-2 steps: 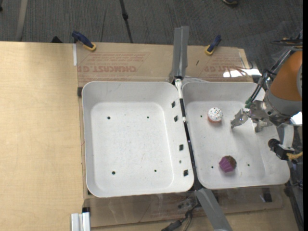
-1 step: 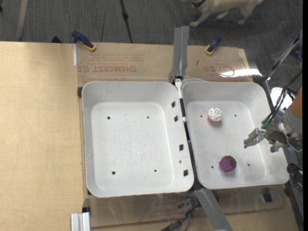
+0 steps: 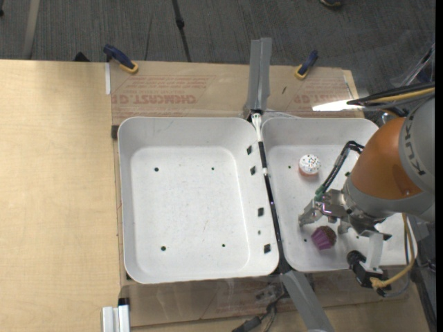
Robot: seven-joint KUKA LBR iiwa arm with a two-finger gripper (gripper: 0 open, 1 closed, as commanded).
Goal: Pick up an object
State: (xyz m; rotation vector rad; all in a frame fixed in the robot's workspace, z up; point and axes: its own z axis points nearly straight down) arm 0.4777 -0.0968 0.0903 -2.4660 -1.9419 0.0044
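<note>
A small purple object (image 3: 323,238) lies near the front of the right bin (image 3: 291,185). Farther back in the same bin sits a white speckled ball (image 3: 309,163). My gripper (image 3: 325,224) hangs low over the purple object, directly above and touching or nearly touching its top. Its fingers are spread to the left and right, so the gripper is open. The purple object rests on the bin floor, not held. The grey arm with its orange band (image 3: 384,164) comes in from the right and hides the bin's right part.
The left bin (image 3: 138,206) stands beside the right one, with a ridge of clips (image 3: 261,185) between them. A black cable (image 3: 339,164) loops from the wrist. Clamps (image 3: 121,59) hold the cardboard at the back.
</note>
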